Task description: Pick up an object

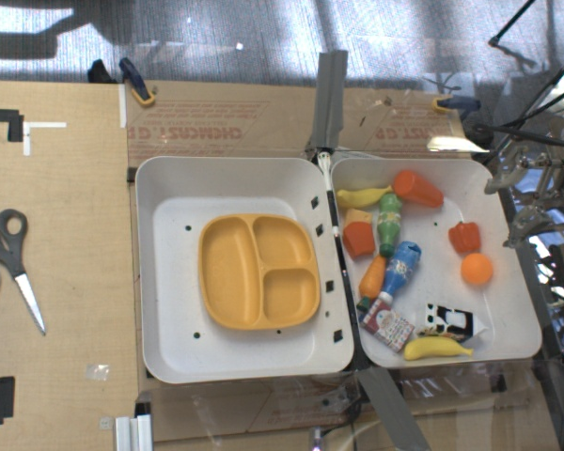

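— Cardboard bench (pixel 66 205) under both bins, scissors (pixel 14 252) lying well off to the left. What's the room like?

— Left bin (pixel 160 252) carries one yellow divided plate (pixel 260 271), with bare white floor all round it. The right bin (pixel 508 294) is the busy one. A green bottle (pixel 387 224), a blue bottle (pixel 402 267) and a banana (pixel 362 196) crowd its left wall.

— And the far side?

— A red pepper (pixel 464 238) and an orange ball (pixel 477 270) sit near the right rim, apart from the pile, with a clear strip of floor between. A second banana (pixel 436 348) hugs the near edge.

— The pincer?

— Metal hardware, seemingly the gripper (pixel 522 195), hangs over the right rim above the pepper. It's touching no toy, and whether it's spread or pressed together I can't tell.
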Controlling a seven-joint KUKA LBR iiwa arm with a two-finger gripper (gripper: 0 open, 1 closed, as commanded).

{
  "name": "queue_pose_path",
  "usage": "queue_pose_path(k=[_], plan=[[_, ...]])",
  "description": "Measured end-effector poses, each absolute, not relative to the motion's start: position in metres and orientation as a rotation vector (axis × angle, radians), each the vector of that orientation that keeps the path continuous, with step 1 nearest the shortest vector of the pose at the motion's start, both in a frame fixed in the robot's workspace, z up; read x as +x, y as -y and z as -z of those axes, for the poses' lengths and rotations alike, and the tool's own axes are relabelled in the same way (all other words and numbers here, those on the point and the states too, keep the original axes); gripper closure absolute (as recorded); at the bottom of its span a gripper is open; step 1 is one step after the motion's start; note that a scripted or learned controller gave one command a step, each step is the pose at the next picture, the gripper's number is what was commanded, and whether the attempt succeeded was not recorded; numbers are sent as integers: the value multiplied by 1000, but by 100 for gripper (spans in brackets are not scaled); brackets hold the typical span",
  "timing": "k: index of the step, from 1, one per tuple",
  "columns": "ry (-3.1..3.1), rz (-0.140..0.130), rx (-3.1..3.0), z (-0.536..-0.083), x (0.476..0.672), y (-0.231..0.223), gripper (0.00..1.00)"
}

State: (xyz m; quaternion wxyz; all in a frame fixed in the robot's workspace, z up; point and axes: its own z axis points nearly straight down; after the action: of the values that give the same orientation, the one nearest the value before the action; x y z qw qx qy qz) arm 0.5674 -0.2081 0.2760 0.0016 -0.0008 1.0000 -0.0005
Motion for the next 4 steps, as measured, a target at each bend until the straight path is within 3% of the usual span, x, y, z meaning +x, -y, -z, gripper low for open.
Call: queue_pose_path(k=[1, 2, 3, 4], plan=[[-3135, 1, -159, -146, 555, 221, 0], [-3122, 10, 13, -102, 534, 183, 0], [-3122, 5, 281, -93, 524, 110, 0], [-3130, 5, 421, -89, 632, 129, 0]])
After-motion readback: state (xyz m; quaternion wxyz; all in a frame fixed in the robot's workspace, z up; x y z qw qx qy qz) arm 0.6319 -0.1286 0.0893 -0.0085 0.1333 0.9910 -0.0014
